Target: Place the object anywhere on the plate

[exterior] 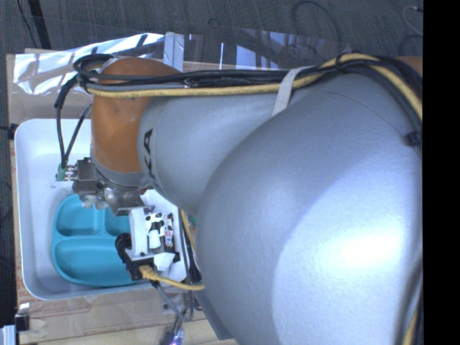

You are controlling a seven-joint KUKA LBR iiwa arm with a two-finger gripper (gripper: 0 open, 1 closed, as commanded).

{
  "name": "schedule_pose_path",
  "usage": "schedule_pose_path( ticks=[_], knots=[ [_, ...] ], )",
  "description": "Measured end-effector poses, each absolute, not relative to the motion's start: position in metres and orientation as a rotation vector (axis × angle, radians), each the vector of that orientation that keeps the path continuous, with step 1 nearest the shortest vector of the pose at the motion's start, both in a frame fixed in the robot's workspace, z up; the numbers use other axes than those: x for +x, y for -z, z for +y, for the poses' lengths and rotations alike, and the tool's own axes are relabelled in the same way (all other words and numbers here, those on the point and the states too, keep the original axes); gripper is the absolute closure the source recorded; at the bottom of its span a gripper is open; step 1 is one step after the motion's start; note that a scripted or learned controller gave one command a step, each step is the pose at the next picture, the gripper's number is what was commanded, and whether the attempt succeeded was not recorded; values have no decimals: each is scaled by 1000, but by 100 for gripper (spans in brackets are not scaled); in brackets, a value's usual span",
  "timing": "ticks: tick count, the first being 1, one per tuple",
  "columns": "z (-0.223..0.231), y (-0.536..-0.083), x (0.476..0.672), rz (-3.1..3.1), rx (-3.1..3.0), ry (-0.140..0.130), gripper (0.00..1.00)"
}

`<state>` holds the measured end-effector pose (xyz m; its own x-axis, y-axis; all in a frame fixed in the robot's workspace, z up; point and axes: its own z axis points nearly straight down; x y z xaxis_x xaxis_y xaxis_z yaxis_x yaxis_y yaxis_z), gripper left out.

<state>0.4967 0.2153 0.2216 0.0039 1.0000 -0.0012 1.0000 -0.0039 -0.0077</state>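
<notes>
Gripper (108, 196) positioned over white bin (29, 192), blue divided plate (79, 257) seen directly below it, plate seated in bin, gripper's opening obscured, state cannot be told.

A white bin (32, 192) sits at the left of the frame on a wooden bench (79, 313). Above it, upper left, lies crinkled silvery sheeting (47, 67), perhaps foil. Dark floor (215, 2) runs along the top edge.

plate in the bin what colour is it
Blue, a turquoise shade; the plate shows best in the camera view.
</notes>
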Motion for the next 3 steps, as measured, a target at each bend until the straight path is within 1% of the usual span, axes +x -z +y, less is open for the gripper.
schedule_pose_path(
  ticks=[1, 2, 3],
  knots=[
    [218, -106, 481, -2384, -2053, 13, 100],
    [210, -171, 559, -2195, -2244, -7, 100],
    [122, -220, 581, -2398, -2026, -4, 100]
  ],
)
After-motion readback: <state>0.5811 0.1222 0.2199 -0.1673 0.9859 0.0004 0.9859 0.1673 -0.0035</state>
